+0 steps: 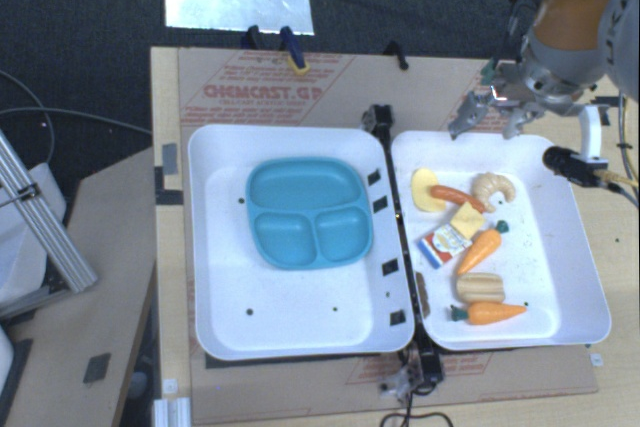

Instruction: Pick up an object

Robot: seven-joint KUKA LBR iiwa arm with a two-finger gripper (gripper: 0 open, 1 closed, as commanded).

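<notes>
From the camera above, the gripper (493, 118) hangs over the far rim of the right bin (575, 215), its two grey metal fingers spread apart with nothing between them. The arm behind it is smooth grey with a glossy orange band (585, 0).

The right bin is a shallow, matte white tray with rounded corners, and the toy food sits clustered in its middle. A pale, ridged croissant (492, 186) lies nearest the gripper, though apart from it. Beside it a slim orange-red sausage (458, 196) rests across a flat yellow disc (427, 188). A small yellow cheese wedge (467, 218) touches a boxy white carton (444, 243) with red and blue print. Next to them a tapered carrot (480, 250) with a green top lies at a slant. Below it sits a tan bread roll (480, 288), then a second carrot (490, 313) lying flat near the front rim.

The left bin (215, 245) holds a smooth teal plastic plate (308, 212) with three moulded compartments. Both bins rest on a printed cardboard sheet (260, 90).
</notes>
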